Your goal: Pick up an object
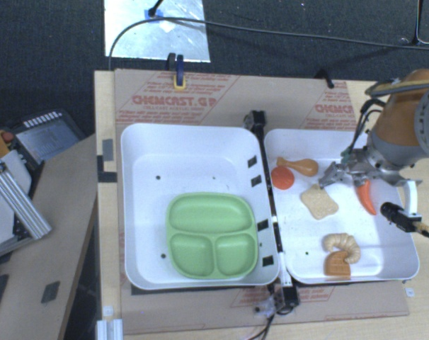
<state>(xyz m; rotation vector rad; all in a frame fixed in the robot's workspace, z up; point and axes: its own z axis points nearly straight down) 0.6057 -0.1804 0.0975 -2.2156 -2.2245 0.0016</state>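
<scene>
— Where's my tool (335, 173)?

— Over the right bin (398, 264), above the bread slice (319, 203); I can't tell whether it's open or closed.

— And around it?

— Drumstick (299, 166), tomato (283, 179), carrot (367, 196), croissant (341, 243). A green divided tray (211, 234) fills my left bin (147, 190).

Legible text: red print "CHEMCAST GP" on the brown protective sheet (200, 94) covering the worktop, read upside down behind the left bin. The same red print repeats at the sheet's right rear (333, 105), angled and partly cut off. No other text is legible.
</scene>
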